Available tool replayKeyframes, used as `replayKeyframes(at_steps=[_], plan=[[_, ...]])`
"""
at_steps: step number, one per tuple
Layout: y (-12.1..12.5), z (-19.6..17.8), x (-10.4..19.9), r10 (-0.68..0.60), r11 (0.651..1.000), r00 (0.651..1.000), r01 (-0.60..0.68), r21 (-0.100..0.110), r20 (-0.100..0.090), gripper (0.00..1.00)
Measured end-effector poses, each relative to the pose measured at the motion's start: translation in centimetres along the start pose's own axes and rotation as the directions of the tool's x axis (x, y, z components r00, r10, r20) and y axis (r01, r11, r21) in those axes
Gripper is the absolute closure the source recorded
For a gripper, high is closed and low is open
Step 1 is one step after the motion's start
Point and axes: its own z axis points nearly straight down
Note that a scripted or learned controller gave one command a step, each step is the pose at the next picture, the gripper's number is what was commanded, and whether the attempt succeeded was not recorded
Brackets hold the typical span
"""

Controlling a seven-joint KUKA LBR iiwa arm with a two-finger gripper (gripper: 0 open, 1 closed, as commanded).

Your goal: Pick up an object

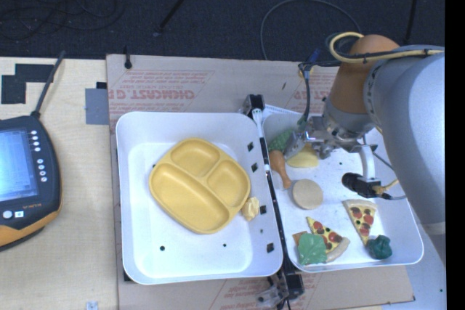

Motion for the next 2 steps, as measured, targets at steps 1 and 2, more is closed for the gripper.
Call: replayKeyframes(at_steps=[1,2], plan=[[0.03,-1.14,0.34,-0.005,1.0,1.0,0.005,-0.001,-0.006,1.0],[0.0,-1.06,0.38,-0.006,1.0,1.0,0.006,0.001,-0.006,0.0]])
